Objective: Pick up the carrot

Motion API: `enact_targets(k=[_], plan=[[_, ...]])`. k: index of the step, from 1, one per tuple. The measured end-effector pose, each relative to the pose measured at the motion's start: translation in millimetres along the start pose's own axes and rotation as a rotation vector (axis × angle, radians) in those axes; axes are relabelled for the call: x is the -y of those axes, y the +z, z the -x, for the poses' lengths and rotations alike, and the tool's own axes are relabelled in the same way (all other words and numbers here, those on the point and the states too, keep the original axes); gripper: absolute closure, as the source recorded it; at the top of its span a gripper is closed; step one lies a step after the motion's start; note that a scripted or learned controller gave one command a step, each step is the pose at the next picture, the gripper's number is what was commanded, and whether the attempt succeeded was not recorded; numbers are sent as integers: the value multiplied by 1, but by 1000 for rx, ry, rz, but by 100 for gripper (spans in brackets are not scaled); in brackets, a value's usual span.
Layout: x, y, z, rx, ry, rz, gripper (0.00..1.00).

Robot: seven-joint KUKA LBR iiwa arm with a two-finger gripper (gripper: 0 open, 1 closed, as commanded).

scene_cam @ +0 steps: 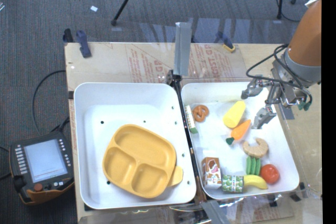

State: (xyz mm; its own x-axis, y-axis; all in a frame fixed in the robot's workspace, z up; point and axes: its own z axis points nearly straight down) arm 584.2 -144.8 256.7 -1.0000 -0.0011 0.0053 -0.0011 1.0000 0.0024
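The carrot (pixel 241 130) is orange with a small green top and lies slanted in the middle of the right bin (pixel 292 155). It touches the lower edge of a yellow oval food piece (pixel 234 114). My gripper (pixel 256 105) hangs just up and to the right of the carrot, with one fingertip (pixel 262 117) close to the carrot's thick end. The fingers stand apart with nothing between them. The grey wrist with its orange band (pixel 308 29) comes in from the right.
Around the carrot lie a pretzel (pixel 200 112), a bread slice (pixel 255 148), green beans (pixel 253 165), a tomato (pixel 270 173), a banana (pixel 255 181), a small carton (pixel 211 171) and a green can (pixel 233 184). The left bin (pixel 94 102) holds a yellow divided tray (pixel 139 160).
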Motion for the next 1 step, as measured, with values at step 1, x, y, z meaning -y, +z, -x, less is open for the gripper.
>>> enact_targets(k=[1], plan=[[-32, 171, -13, -1, 200, 0, 0]])
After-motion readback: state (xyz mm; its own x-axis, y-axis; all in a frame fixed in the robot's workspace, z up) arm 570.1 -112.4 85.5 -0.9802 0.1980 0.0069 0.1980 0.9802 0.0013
